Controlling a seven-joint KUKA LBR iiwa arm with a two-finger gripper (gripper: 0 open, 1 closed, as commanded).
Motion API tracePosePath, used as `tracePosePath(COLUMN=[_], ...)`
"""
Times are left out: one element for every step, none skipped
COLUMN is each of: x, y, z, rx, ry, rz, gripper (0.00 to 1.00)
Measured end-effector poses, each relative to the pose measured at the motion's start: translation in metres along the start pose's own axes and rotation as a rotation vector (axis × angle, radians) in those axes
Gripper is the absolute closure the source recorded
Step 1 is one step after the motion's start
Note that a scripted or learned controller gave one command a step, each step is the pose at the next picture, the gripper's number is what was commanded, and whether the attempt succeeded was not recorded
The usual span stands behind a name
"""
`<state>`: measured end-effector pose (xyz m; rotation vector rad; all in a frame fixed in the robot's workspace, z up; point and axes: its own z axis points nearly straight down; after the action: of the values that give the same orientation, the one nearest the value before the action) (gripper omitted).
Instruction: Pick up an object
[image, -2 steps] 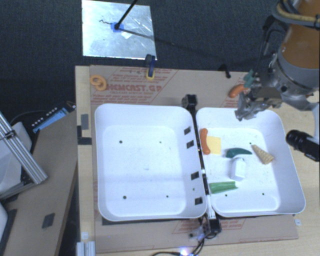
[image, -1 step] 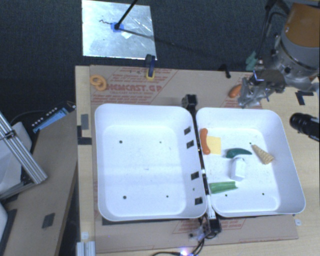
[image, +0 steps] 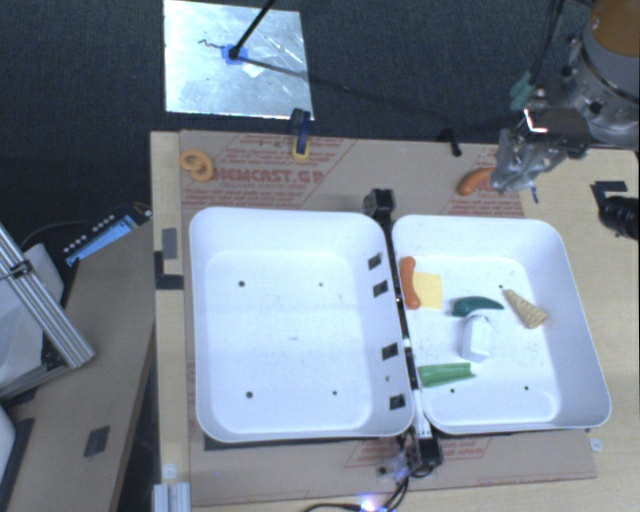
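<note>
Cardboard covers my tabletop (image: 300, 170), and two shallow white bins sit on it side by side. My jaws (image: 512, 172) hang over the tabletop's far right corner, just past the right bin (image: 570, 300), with an orange sausage-shaped piece (image: 474, 182) right beside them; whether they are grasping it I cannot tell. Inside the right bin lie an orange hot dog (image: 408, 281) against the near-left wall, a yellow slab (image: 428, 290) touching it, a dark green pepper (image: 474, 305), a tan cone (image: 526, 309), a white block (image: 476, 337) and a green pod (image: 445, 373). The left bin (image: 290, 320) shows bare white floor.
</note>
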<state>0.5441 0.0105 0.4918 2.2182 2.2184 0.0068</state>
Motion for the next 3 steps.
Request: tracePosePath(x=[-0.080, -0.077, -0.071], y=[-0.019, 0.042, 0.007], z=[0.093, 0.082, -0.052], rx=[0.012, 0.000, -0.012], ry=[-0.002, -0.002, -0.001], rz=[0.008, -0.005, -0.005], gripper=[1.00, 1.00, 1.00])
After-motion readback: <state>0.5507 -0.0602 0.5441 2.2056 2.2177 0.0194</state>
